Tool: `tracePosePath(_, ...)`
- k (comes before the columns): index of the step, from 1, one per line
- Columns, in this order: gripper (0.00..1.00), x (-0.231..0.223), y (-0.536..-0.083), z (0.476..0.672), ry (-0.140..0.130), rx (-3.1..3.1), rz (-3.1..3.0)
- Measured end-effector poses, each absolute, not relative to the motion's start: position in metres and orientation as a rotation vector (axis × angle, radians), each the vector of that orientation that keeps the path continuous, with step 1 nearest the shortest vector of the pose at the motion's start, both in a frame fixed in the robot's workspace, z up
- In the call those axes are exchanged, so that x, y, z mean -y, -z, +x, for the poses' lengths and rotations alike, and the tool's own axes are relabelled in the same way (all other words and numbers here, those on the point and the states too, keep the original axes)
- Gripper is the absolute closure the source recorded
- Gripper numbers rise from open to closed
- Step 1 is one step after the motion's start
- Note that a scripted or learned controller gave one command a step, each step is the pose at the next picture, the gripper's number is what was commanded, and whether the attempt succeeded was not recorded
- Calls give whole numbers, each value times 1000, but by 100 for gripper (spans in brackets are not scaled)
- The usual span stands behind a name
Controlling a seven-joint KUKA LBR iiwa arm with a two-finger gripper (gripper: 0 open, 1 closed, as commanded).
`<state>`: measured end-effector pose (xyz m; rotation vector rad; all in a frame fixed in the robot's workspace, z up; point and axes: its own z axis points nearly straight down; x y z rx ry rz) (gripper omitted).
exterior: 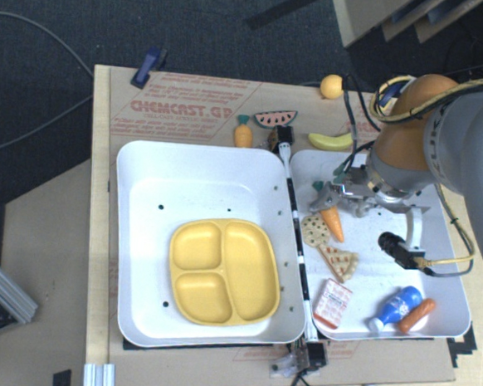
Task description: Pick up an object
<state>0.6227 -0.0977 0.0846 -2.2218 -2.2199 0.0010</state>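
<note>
Carrot [333, 223], a small orange toy with a pale stem end, lies tilted in the right bin [446, 287] near that bin's left wall, directly below the gripper [351, 195]. Whether the jaws are spread or pressed together cannot be told, and nothing is seen pinched between them. Just beside the carrot lie a round cracker [313, 229] and, below it, a waffle-patterned wedge [339, 261]. Further down the same bin are a red-and-white packet [332, 303], a blue-and-white bottle [396, 308] and an orange sausage [416, 315] touching the bottle. The left bin [139, 222] holds a yellow three-compartment tray [223, 271]. On the counter [190, 109] beyond the bins lie a watermelon slice [276, 117], a small orange fruit [243, 135], a banana [330, 140] and a yellow ball [331, 87]. The grey arm [466, 139] enters from the right.
</note>
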Motion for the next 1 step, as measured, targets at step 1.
tracePosePath(1,0,94,-85,605,-1,2219,-2221)
